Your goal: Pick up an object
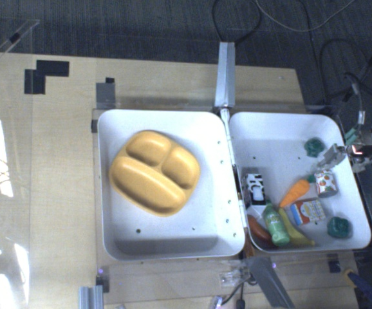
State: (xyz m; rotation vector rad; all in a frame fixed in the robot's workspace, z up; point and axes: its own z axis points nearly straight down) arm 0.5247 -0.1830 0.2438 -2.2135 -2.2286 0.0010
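Whether the gripper (pixel 345 156) stands open or closed cannot be told: it is small and blurred at the right rim of the right white bin (pixel 269 131), with nothing visibly caught in it.

The likeliest thing to pick, by my judgement, is the small red-and-white printed carton (pixel 326 184). It lies in the right bin just below and slightly left of the gripper in the camera view, closer to it than anything else. It looks squat, with no marked long axis, so the coming move turns on a short reach down-left into the bin, away from the rim.

Touching or just beside the carton on its left is an orange plastic carrot (pixel 295 194), whose long axis runs from lower left to upper right, its tip toward the carton. Below them lies a flat orange-and-blue packet (pixel 309 211). A teal round piece (pixel 314 147) sits near the gripper's upper left, and a second teal round piece (pixel 339 226) rests in the bin's lower right corner. Along the bottom wall crowd a green plastic bottle (pixel 275 224) and a yellow banana (pixel 298 230). A black-and-white box (pixel 254 187) stands by the dividing wall.

Well apart, the left white bin (pixel 109 237) holds a large yellow bread-shaped lump (pixel 155 171).
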